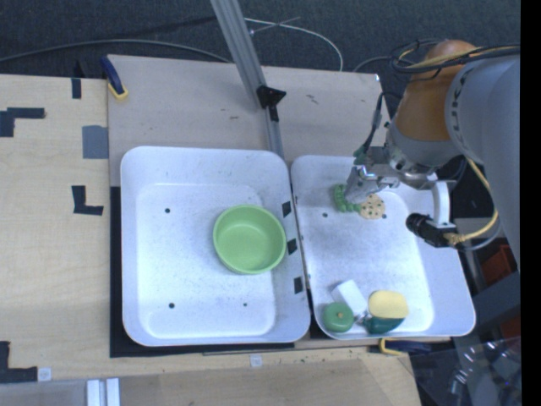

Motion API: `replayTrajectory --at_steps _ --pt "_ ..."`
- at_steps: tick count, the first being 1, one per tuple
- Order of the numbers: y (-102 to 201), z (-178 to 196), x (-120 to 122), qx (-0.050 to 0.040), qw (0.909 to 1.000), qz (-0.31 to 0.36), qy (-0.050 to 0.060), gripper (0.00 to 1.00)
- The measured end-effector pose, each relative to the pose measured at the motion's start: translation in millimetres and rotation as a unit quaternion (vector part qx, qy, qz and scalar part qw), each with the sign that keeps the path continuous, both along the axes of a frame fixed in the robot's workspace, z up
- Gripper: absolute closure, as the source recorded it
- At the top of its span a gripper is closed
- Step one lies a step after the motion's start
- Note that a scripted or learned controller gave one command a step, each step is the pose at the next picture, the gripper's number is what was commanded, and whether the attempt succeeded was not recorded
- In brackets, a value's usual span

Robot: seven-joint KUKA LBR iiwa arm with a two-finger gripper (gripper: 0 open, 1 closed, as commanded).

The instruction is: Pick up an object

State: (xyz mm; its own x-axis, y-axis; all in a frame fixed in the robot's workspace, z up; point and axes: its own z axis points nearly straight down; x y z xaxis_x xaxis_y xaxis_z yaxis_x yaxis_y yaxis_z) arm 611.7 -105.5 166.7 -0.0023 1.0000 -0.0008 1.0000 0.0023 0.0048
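Jaws partly hide a green object

A pale wooden bench stands on dark carpet.

One camera hangs fixed above me, looking down at a slant on the tabletop. It stands far enough back to take in both white bins: the left bin toward nine o'clock, the right bin toward four. My arm comes in from two o'clock.
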Motion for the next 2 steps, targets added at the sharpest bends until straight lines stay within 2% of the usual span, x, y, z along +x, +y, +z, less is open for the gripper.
replayTrajectory --at_steps 1,2 --pt "2.8 63.5 2.3 0.0 1.0 0.0 0.0 1.0" --pt "3.3 74.3 2.3 0.0006 1.0 -0.001 0.003 1.0"
